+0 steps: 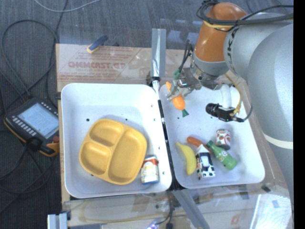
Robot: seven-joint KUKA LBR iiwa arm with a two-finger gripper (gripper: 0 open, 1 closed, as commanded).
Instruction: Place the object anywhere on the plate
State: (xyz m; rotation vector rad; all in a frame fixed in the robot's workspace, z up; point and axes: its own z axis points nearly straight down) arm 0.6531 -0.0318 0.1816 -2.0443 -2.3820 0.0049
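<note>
Small orange carrot with green top, just below hand

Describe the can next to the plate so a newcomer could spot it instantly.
Start at the left white bin, which holds a yellow compartment plate. Off the plate's lower right corner, near the bin's right wall, stands a small can with a white and red label. It is the only loose item in that bin; the other toys lie in the right bin.
</note>
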